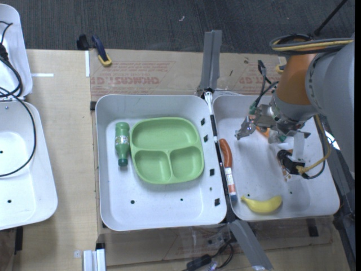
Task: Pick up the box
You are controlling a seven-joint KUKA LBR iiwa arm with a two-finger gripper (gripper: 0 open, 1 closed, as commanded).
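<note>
A brown bench top (pixel 158 75) with faint reversed red lettering runs across the scene, and beyond its far edge lies dark grey carpet (pixel 141 10). A grey post (pixel 212 61) stands upright at the bench's middle. White moulded shells (pixel 22 151) with black cables (pixel 14 66) sit at the left.

Two white bins sit side by side on the desk (pixel 67 72): the left bin (pixel 107 168) holds a green divided plate (pixel 167 149) with a green bottle (pixel 122 143) lying just beside its left edge. In the right bin (pixel 316 205), a banana (pixel 262 204) lies near the front wall and a long orange-and-white marker (pixel 227 165) rests along the left wall. The grey arm (pixel 330 81) with its orange band reaches in from the right, its end effector (pixel 252 126) low over the back of the right bin.
</note>
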